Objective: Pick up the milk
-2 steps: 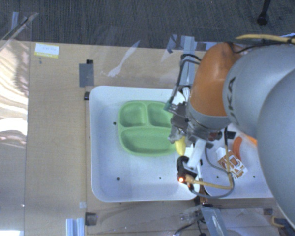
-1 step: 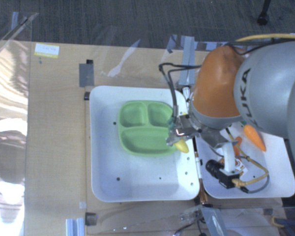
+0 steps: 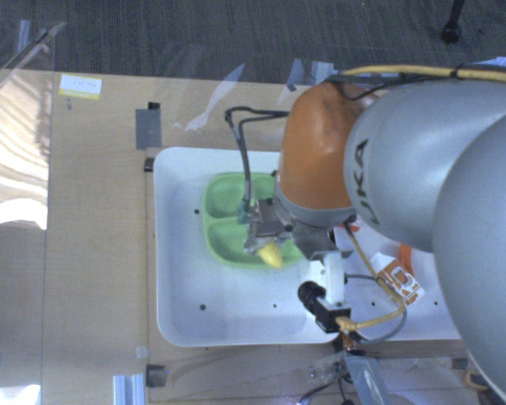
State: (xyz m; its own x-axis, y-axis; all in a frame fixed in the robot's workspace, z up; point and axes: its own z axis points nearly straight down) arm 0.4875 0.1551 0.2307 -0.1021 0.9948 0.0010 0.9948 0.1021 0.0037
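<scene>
At the near rim of the white bin [image 3: 236,332], a black fitting with a yellow cable [image 3: 375,317] hangs off the wrist, low over the bin floor; it could snag on the rim if the arm swings toward 6 o'clock

Just beyond, at about 4 o'clock from the gripper [image 3: 260,239], an orange-and-white carton [image 3: 402,283] lies half hidden under the arm [image 3: 422,184]. I judge this to be the milk, though too little of it shows to be sure. It sits well apart from the tool

The gripper is down over the green divided plate [image 3: 223,205], with a yellow item [image 3: 271,256] touching or just beside it at 5 o'clock. Whether the jaws are spread or pressed together, I cannot tell, since the wrist covers them

The main risk is closing here: it would take the yellow item or nick the plate's rim and drag the plate, not the milk. The arm's bulk also hides the carton, so any reach toward it goes poorly seen
</scene>
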